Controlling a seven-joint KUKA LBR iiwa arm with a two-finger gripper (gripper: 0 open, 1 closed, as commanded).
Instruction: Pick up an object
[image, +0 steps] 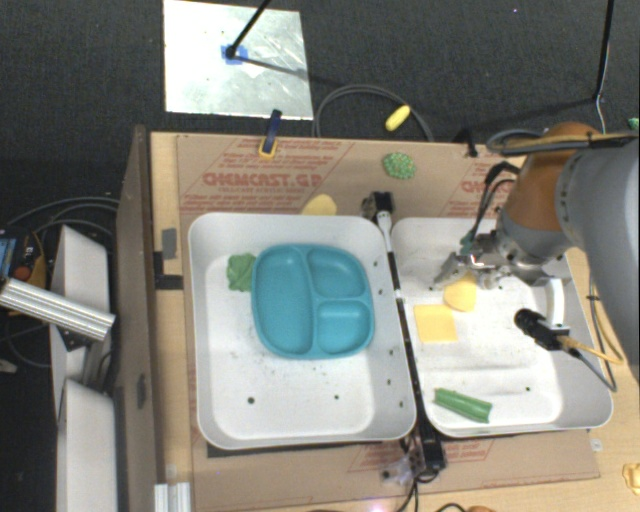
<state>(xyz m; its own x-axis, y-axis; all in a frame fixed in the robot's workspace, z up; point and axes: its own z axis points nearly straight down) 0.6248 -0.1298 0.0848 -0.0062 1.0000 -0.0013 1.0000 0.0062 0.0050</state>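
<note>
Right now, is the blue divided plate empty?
Empty: the blue divided plate shows three bare compartments; the green piece lies beside it.

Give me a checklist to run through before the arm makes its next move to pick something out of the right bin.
1. End effector is over the right white bin: ok.
2. A target is near: ok. The rounded yellow object lies just beside the end effector in the camera view.
3. Target is clear of neighbours: not ok. The flat yellow square slice lies close against it.
4. End effector carries nothing yet: cannot tell.
5. Other items are out of the way: ok. The green elongated piece lies apart, by the bin's near wall.
</note>
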